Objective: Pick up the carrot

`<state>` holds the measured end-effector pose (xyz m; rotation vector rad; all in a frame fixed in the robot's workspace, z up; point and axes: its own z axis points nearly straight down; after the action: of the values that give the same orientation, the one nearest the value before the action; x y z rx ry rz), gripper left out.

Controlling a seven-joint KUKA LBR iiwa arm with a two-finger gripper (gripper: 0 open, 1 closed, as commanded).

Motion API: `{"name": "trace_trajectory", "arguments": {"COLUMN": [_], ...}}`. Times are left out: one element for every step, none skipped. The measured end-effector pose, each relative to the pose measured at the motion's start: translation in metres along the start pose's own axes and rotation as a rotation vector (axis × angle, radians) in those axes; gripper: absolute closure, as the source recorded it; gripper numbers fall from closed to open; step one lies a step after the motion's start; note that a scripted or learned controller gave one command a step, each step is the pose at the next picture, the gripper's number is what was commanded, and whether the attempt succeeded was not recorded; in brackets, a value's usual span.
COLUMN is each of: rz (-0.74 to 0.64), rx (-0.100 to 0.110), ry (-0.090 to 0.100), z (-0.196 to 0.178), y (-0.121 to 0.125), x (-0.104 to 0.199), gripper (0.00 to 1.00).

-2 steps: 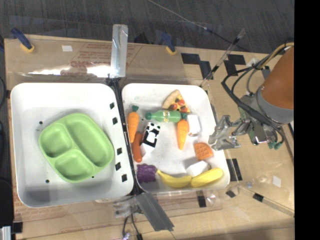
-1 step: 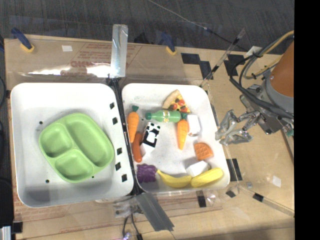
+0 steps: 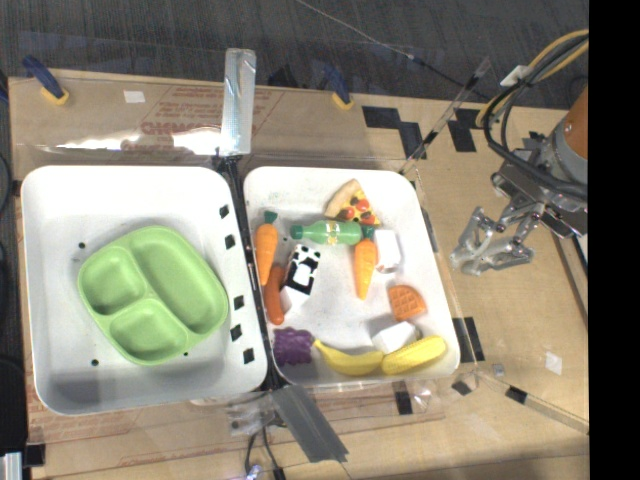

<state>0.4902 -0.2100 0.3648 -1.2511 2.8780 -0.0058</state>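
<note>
1. Far left of the green bottle [image 3: 330, 232]: left bin [image 3: 40, 208], white and shallow, with a green divided plate [image 3: 150, 293] lying flat in it.
2. Just left of the green bottle, in the right bin [image 3: 425, 218] and close along its left wall: carrot [image 3: 265, 251], lying lengthwise, green top toward the far side.
3. Left of and below the green bottle: a red-orange stick-shaped piece [image 3: 275, 303], touching the carrot's lower end; further below, purple grapes [image 3: 293, 345].
4. Directly below the green bottle's left end: black-and-white block [image 3: 303, 269], tilted.
5. Just above the green bottle: pizza slice [image 3: 350, 203].
6. Well below the green bottle, along the near wall: yellow banana [image 3: 350, 359].
7. Just below the green bottle's right end: second carrot [image 3: 365, 266], tip pointing toward the near wall, a white piece [image 3: 388, 249] touching its right side.
8. Right of and below the green bottle: orange ridged piece [image 3: 407, 301].
9. Far right of the green bottle, outside the right bin over the bare bench [image 3: 520, 328]: gripper [image 3: 490, 253], well apart from both carrots; wide or narrow, cannot tell.
</note>
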Motion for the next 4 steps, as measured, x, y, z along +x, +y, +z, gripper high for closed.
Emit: {"name": "trace_trajectory", "arguments": {"rz": [-0.32, -0.728, -1.19, -1.399], "rx": [-0.007, -0.002, -0.001, -0.003], "ry": [0.001, -0.001, -0.002, -0.003], "z": [0.045, 0.031, 0.001, -0.022], "y": [-0.003, 0.003, 0.009, -0.023], "x": [-0.004, 0.003, 0.009, -0.031], "gripper": [1.0, 1.0, 1.0, 1.0]}}
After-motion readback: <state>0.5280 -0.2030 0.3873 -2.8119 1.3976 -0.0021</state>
